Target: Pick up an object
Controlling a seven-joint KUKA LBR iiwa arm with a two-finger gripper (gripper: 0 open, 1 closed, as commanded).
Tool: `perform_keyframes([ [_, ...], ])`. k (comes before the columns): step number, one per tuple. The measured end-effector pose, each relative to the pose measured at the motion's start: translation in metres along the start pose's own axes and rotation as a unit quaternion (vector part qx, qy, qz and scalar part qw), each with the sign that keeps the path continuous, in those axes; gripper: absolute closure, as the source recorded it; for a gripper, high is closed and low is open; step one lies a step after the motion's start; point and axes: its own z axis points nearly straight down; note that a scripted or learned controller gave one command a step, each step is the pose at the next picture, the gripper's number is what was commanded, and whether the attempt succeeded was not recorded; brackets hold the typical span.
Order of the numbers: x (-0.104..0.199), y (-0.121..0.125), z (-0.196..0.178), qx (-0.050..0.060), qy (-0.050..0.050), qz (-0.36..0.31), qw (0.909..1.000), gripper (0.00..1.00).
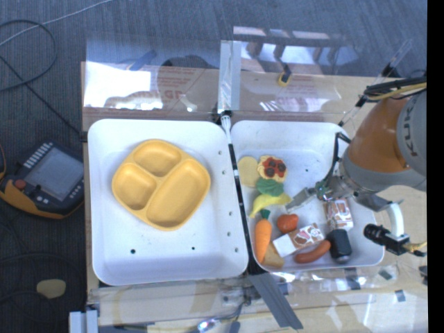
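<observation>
The right bin (305, 134) holds a pile of toy food. A pizza slice (272, 166) lies at the back, with a green piece (268, 186) and a banana (266, 202) in front of it. Nearer the front are a carrot (262, 238), a red tomato (287, 222), a white carton (301, 238), a red sausage (312, 252), a black piece (340, 245) and a brown-and-white packet (338, 215). My gripper (309, 195) hangs low in this bin, just right of the banana and above the tomato. Nothing is visibly held in it.
The left bin (104, 255) carries a yellow three-part plate (161, 183). A raised divider (234, 186) separates the bins. The arm's orange-banded wrist (378, 148) covers the right bin's right side. A pendant (43, 179) lies on the floor at left.
</observation>
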Motion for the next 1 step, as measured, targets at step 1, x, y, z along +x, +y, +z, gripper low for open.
perform_keyframes([
  [1,0.0291,0.1091,0.0252,0.002,-0.002,-0.001,1.0,0.0],
])
